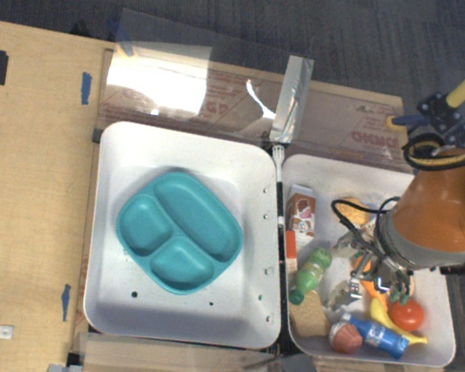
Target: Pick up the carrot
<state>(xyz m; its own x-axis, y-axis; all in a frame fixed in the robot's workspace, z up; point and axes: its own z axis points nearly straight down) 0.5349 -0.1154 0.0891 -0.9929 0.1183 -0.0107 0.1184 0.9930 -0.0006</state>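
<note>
Two white bins sit mid-frame; over the right bin (444, 349), the gripper (369, 279) hovers among toys, finger state indiscernible.

I see even, fairly bright overhead light across the bench (11, 188). A strong white glare sits on the clear panel (157, 80) behind the 2 bins, washing out its print. The left bin (123, 154) is nearly overexposed, with soft shadow around the teal tray (179, 229). The arm (440, 211) shades the right bin (445, 340), where small items look slightly soft. The frame is low-resolution overall.
</note>
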